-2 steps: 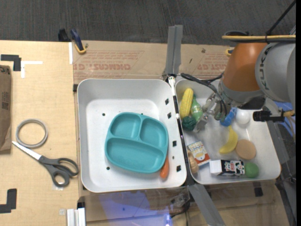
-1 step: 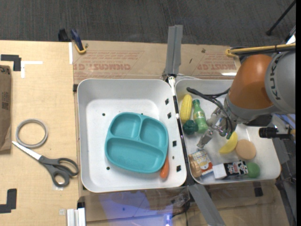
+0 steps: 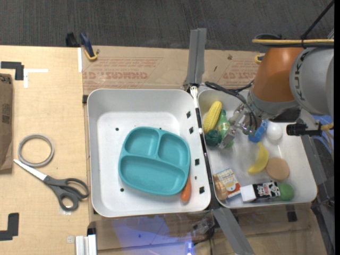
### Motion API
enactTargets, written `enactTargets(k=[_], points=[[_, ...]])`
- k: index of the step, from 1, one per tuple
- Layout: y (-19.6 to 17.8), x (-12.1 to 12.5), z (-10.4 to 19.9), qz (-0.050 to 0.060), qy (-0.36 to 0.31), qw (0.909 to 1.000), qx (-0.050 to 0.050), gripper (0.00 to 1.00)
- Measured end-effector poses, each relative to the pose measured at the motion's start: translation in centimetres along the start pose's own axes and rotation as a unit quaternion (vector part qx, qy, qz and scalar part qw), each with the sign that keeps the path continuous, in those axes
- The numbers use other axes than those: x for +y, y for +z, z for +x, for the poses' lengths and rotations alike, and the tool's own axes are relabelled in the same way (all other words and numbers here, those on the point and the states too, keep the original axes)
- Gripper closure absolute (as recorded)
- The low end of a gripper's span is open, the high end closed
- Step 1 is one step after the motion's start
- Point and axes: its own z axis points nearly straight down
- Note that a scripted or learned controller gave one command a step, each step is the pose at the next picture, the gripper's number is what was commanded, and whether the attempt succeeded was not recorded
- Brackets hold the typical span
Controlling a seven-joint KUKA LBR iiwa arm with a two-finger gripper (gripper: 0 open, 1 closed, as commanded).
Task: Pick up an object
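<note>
My gripper [image 3: 234, 132] hangs low in the right bin [image 3: 305, 195], near its left side. It is just right of a yellow corn cob [image 3: 212, 115] and a green item [image 3: 213, 137], which lie against the bin's left wall. A blue item [image 3: 257, 133] and a white ball [image 3: 274, 132] sit close on the gripper's right. A banana [image 3: 259, 160] and a round tan item [image 3: 277, 169] lie nearer the front. Whether the gripper touches the green item is hidden by its own body.
Along the right bin's front edge lie a small snack carton [image 3: 227, 181], a black-and-white carton [image 3: 261, 191] and a green item [image 3: 286, 191]. The left bin [image 3: 101, 142] bears a teal divided plate [image 3: 154, 161] with an orange carrot [image 3: 185, 191] beside it. Scissors [image 3: 58, 187] and a tape roll [image 3: 35, 149] lie on the bench at left.
</note>
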Motion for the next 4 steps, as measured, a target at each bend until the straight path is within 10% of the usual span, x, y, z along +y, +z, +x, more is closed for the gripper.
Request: enactTargets(k=[2,3,4], points=[[0.0,-7.9,7.2,0.001,0.051,0.9987,0.001,0.0],[0.0,-3.5,-2.5,0.0,0.024,0.9997,0.0,0.0],[0.0,-0.7,0.5,0.002,0.095,0.9955,0.001,0.0]])
